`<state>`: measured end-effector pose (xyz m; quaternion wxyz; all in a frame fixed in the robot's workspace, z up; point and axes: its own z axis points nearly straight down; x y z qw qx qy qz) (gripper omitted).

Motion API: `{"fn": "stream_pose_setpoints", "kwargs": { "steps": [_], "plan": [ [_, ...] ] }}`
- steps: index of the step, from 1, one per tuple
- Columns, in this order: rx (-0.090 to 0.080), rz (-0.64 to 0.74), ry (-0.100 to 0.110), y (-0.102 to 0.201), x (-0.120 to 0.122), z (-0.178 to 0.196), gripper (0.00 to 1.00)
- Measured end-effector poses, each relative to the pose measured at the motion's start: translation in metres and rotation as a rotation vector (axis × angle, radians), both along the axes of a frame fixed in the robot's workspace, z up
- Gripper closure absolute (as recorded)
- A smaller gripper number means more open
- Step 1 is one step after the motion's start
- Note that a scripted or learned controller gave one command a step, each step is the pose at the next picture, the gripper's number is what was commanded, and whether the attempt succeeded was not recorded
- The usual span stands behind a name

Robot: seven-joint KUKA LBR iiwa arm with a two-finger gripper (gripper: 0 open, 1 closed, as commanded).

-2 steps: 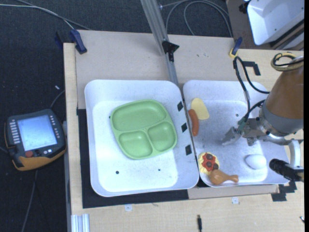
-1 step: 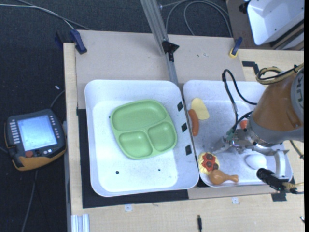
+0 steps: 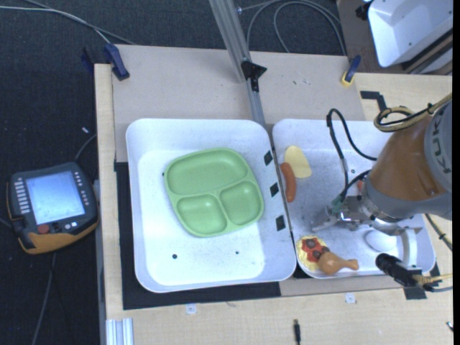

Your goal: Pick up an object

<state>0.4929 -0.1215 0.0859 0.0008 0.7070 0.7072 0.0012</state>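
Gripper sits low in the right-hand shallow white bin, reaching in under the orange-banded wrist. Whether it is open or closed, I cannot tell from this angle; the metal end is small and partly under the wrist. I see nothing held in it.

Just below it, near the bin's front edge: a small pizza-like toy disc with red spots and a tan toy drumstick, the two touching or overlapping. Both lie on the bin floor, apart from the gripper.

Farther up the same bin, by the dividing wall: an orange-red toy sausage beside a pale yellow rounded toy piece.

Left bin carries a light green three-compartment plastic plate, well apart from the arm.

My reading: nothing lifted yet. The approach looks made; the grasp and the lift are left. Nearest candidates are the disc and the drumstick.
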Motion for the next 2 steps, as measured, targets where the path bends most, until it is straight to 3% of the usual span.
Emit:
{"fn": "stream_pose_setpoints", "kwargs": {
  "steps": [1, 2],
  "plan": [
    [-0.004, -0.002, -0.006, -0.002, 0.001, 0.013, 1.00],
    [-0.002, -0.001, -0.002, -0.011, 0.001, 0.061, 1.00]
  ]
}}
